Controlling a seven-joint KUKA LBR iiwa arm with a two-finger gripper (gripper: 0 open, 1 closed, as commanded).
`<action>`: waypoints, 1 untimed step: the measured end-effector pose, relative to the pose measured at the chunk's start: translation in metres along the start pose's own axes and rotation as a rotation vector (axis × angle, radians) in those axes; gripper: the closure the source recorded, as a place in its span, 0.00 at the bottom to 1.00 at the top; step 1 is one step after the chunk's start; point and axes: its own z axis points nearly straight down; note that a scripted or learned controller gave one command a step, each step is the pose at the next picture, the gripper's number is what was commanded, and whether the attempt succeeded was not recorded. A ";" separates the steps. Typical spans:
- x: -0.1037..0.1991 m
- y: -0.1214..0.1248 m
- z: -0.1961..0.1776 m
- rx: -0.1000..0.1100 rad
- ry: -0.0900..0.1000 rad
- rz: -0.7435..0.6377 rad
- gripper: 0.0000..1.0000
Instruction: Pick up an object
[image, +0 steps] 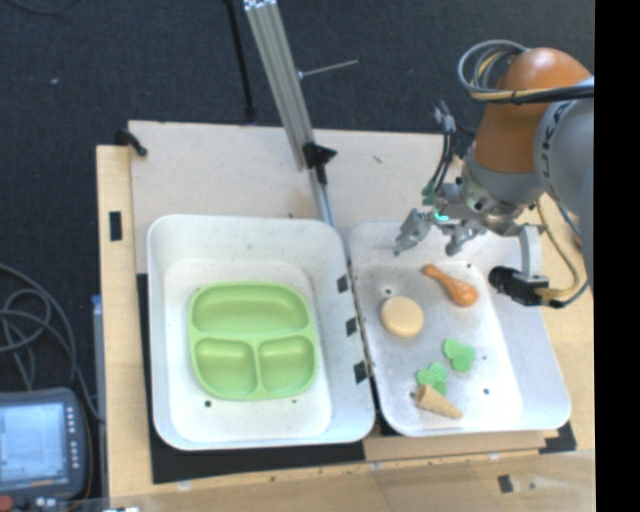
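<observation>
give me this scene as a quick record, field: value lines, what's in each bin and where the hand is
left bin: green divided tray, three compartments
right bin: orange drumstick-shaped toy, round tan piece, two small green pieces, cone-shaped tan piece
hand: over the far end of the right bin, fingers spread, nothing between them
nearest item to hand: orange drumstick-shaped toy, apart from the fingers
arm: grey with orange band, reaching in from the view's right

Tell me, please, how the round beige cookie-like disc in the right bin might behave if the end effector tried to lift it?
The round beige disc lies flat, so it probably won't roll. It looks like rigid toy plastic, likely light. Its low, smooth edge may slip between fingers.
</observation>
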 end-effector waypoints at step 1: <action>-0.008 0.004 0.045 0.004 -0.003 0.004 0.00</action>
